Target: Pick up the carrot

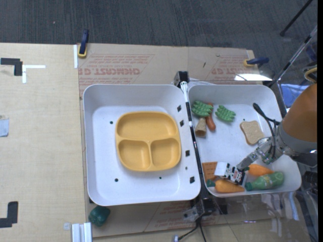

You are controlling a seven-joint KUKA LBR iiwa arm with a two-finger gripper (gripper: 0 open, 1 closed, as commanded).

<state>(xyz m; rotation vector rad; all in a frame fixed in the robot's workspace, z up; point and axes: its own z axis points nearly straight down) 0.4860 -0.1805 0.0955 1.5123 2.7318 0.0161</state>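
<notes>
An orange carrot (pixel 228 186) lies along the front wall of the right bin (pixel 237 92), its green end pointing left. A second orange piece (pixel 260 170) rests just right of it, on top of a long green vegetable (pixel 266 181). My gripper (pixel 239 171) reaches in from the right and is low over the bin's front area, its tip just above and slightly right of the carrot, beside a small black-and-white item (pixel 231 174). Nothing can be seen held in it.
A yellow divided plate (pixel 148 140) sits in the left bin (pixel 96 150). At the back of the right bin are two green vegetables (pixel 202 108) (pixel 225 114), a sausage (pixel 210 123) and a bread slice (pixel 251 131). A brown block (pixel 209 167) lies near the front.
</notes>
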